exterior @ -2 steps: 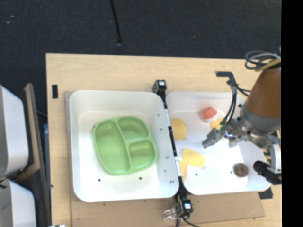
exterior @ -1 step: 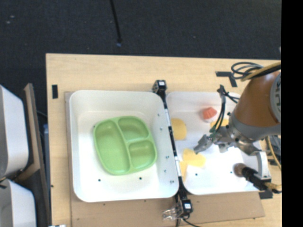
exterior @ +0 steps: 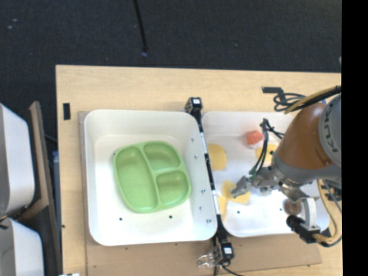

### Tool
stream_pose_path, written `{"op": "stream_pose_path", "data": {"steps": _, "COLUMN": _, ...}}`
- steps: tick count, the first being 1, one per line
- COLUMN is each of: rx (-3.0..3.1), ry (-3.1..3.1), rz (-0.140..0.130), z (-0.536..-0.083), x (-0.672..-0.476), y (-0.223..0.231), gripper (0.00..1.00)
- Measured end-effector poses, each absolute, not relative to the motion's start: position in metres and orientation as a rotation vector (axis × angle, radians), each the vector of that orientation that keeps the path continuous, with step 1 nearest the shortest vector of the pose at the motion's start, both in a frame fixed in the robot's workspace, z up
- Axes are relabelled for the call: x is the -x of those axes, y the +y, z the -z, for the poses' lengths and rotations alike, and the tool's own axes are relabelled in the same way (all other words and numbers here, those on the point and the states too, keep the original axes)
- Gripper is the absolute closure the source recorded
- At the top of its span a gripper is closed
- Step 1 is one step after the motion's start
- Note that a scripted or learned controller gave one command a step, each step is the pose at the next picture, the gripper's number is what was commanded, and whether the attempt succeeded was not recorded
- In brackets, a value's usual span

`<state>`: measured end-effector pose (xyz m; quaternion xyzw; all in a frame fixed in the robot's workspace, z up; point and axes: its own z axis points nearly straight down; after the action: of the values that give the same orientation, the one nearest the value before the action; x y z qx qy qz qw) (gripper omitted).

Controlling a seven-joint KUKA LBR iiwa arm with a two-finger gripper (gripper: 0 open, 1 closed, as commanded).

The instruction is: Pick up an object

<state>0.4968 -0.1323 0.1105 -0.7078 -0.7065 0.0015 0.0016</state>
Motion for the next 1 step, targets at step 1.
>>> {"op": "stream_pose_path", "data": {"steps": 1, "rx": 2.224, "ry": -2.221, "rz": 0.003, "z": -0.1234, "x": -0.4988, "y": -0.1322, "gripper": 1.0}}
